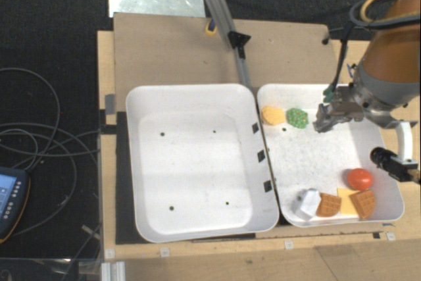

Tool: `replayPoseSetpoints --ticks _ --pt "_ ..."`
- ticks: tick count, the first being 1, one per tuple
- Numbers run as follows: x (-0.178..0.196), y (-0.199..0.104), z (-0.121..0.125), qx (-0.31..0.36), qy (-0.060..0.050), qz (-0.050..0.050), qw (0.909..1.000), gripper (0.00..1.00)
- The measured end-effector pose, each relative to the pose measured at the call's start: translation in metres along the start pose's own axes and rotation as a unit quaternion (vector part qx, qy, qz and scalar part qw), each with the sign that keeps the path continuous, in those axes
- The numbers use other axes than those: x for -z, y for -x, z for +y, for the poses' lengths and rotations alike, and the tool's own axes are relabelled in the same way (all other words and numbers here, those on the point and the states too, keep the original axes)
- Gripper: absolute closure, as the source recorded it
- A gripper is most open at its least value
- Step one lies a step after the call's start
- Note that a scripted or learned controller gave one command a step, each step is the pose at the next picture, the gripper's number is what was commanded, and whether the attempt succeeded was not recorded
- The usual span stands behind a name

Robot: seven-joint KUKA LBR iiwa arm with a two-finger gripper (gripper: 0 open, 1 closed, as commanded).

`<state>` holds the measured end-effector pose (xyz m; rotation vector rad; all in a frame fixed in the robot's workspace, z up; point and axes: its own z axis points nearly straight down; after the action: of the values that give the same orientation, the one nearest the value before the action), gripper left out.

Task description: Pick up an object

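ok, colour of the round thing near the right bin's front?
Red, clearest in the camera view.

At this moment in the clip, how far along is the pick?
Nothing looks picked yet. The yellow item, green item, red ball, two orange pieces and a white object all lie in the right bin. In hand: the gripper hangs over that bin, right of the green item, with nothing visibly held. Left: closing on an object and lifting it.

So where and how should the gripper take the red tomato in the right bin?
Grip the red tomato across its round middle, coming straight down from above. It sits apart from the yellow wedge and waffle pieces, so its sides look free.
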<state>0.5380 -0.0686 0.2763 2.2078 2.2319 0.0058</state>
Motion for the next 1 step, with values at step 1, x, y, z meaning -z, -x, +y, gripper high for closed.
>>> replayPoseSetpoints --ticks 1 --pt "0.0021 -0.0530 0.0119 0.000 0.000 0.000 1.0000 1.00"
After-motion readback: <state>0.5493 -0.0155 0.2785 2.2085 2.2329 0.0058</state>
